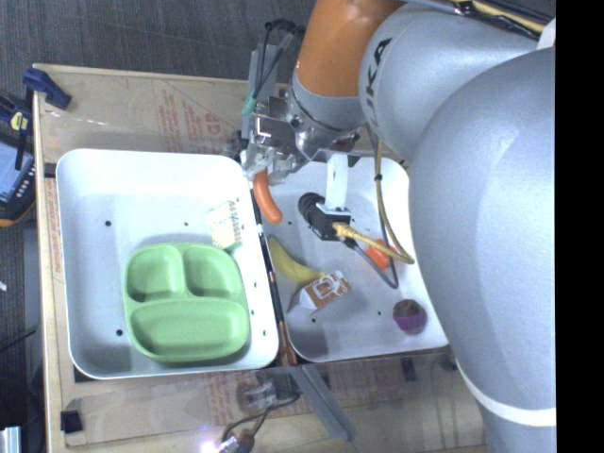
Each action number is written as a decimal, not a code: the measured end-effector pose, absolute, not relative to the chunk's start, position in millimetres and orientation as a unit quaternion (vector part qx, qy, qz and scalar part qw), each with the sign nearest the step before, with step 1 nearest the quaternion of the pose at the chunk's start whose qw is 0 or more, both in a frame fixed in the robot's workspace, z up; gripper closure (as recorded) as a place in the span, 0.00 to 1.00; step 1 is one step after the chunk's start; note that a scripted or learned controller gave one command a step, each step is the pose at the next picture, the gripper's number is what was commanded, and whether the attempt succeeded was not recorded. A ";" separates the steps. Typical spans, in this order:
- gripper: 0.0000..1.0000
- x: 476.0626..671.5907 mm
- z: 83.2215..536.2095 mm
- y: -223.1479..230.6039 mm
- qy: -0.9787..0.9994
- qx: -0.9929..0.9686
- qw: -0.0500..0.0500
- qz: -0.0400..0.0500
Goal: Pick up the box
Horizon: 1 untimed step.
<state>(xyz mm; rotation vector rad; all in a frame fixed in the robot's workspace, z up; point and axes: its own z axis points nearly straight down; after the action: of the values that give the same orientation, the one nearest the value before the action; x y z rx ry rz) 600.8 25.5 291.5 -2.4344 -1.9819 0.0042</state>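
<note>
You've got the box (322,291) lying in the right bin (425,345), a small brown-and-white carton resting on its side just beside the banana (289,266), toward the bin's near half. It looks light and thin-walled to me, likely to dent under a hard squeeze and to skid on the smooth white floor, so I'd take it across its narrow faces, mid-body, with a gentle close. Now look up top: the gripper (265,155) sits at the far rim where the two bins meet, right above the orange carrot-like piece (267,199). Whether it is spread or pressed together, I cannot tell from this angle. The box lies well apart from it, nearer you and a little to the right, with the banana between them.
</note>
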 end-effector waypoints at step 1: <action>1.00 524.2 201.0 9.1 -0.728 -0.686 0.003 0.002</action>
<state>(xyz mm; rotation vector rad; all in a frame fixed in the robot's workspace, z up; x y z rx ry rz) 524.2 9.1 201.0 -2.1505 -2.2828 0.0071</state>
